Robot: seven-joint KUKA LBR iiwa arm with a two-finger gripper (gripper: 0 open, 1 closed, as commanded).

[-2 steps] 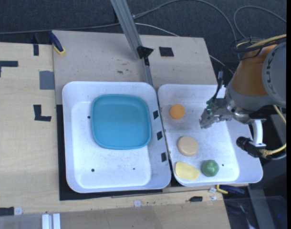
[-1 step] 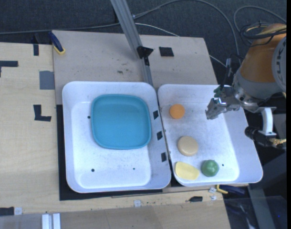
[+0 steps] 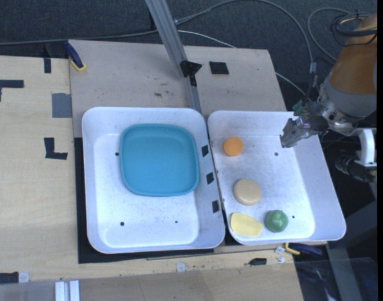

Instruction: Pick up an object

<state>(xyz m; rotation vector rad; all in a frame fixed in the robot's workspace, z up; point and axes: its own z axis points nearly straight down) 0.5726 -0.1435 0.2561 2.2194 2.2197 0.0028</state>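
Observation:
The right bin holds an orange ball near its far left corner. A beige round piece lies at its middle left, with a yellow piece and a green ball along the near edge. My gripper hangs over the bin's far right part, well to the right of the orange ball. Nothing shows between its tips.
The left bin carries a blue square plate. A slanted metal post rises behind the gap between the two bins. Cables trail across the dark floor at the back right.

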